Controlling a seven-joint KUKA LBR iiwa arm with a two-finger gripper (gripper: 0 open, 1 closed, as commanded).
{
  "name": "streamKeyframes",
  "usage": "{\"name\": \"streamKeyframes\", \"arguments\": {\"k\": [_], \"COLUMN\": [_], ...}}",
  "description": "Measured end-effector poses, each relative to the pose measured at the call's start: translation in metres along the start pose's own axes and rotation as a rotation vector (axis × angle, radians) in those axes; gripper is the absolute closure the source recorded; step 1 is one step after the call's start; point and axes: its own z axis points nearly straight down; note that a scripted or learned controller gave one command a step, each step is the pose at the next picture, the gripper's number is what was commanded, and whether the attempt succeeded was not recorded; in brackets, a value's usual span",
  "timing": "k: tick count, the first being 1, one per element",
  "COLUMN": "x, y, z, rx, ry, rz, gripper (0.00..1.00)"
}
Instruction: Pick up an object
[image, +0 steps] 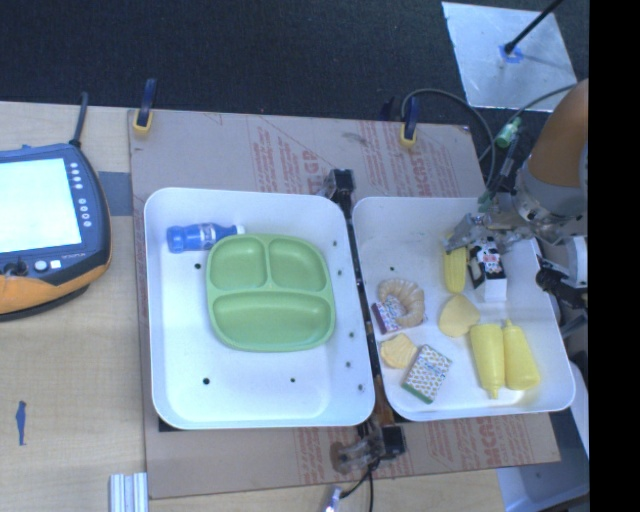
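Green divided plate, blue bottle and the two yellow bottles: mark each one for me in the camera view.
Green divided plate (270, 316): camera view, point on its large lower compartment.
Blue bottle (196, 236): camera view, point on the middle of its body.
Two yellow bottles (488, 356): camera view, point on the body of the left one.

Hand (487, 262) low in right bin (400, 215); green plate (270, 292) and blue bottle (195, 236) in left bin (180, 390)

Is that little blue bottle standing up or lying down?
Lying down: the blue bottle rests on its side in the left bin, beside the green plate.
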Motion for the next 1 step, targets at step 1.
{"name": "streamKeyframes", "arguments": {"k": [1], "x": [0.0259], "y": [0.0092], "z": [0.0164], "rx": [-0.002], "ry": [-0.002], "rz": [0.000], "gripper": [0.00]}}
